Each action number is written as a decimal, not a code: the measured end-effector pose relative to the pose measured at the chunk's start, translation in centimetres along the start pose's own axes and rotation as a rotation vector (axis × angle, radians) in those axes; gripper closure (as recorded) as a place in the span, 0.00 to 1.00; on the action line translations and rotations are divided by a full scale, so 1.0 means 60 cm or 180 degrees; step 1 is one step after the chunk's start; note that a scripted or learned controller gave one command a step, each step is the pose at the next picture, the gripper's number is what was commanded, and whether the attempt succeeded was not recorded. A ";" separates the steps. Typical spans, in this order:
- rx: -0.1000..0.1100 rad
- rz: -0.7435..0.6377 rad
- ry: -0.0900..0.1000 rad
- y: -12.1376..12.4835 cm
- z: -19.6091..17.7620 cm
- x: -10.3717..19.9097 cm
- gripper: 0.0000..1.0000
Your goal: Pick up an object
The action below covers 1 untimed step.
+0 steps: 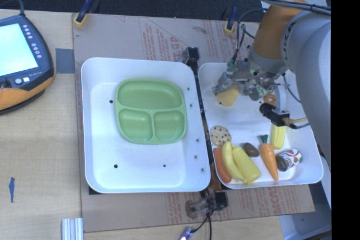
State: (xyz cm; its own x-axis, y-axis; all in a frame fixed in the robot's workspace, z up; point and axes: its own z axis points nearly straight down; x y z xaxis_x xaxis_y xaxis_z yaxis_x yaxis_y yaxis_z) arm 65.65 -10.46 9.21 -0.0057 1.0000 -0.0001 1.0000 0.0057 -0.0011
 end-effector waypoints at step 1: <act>0.0010 0.0004 0.0003 -0.001 0.000 0.008 0.00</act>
State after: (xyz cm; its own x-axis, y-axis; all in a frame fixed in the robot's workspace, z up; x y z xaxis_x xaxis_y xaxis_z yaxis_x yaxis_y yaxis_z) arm 65.61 -10.01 9.19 -0.0044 1.0000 0.0007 1.0000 0.0045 -0.0041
